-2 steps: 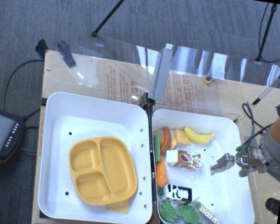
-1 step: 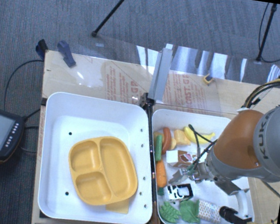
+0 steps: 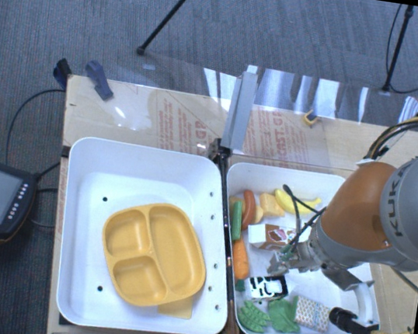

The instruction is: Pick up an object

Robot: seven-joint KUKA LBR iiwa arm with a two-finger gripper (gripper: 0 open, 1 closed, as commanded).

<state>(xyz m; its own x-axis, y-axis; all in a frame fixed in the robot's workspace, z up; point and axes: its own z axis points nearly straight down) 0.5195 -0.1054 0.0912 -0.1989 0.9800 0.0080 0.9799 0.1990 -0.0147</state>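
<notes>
The right bin [image 3: 338, 183] holds several toy foods. Along its left side lie a green cucumber [image 3: 237, 220], a red sausage [image 3: 249, 206] and an orange carrot [image 3: 241, 259]. A yellow banana [image 3: 291, 201] lies toward the back, beside a pale piece [image 3: 269, 205]. A small brown-and-white carton [image 3: 270, 236] sits mid-bin, with a black-and-white pack [image 3: 266, 287] nearer the front. My gripper [image 3: 282, 263] hangs low between the carton and the pack, just above them. Whether it touches either one I cannot tell.
The left bin [image 3: 95, 164] carries a yellow divided plate [image 3: 153, 252]. Green leaf pieces [image 3: 268, 315] and a speckled beige block [image 3: 312, 314] lie at the right bin's front. The orange-banded arm [image 3: 367, 211] covers that bin's right part. A grey post [image 3: 240, 112] stands behind the bins.
</notes>
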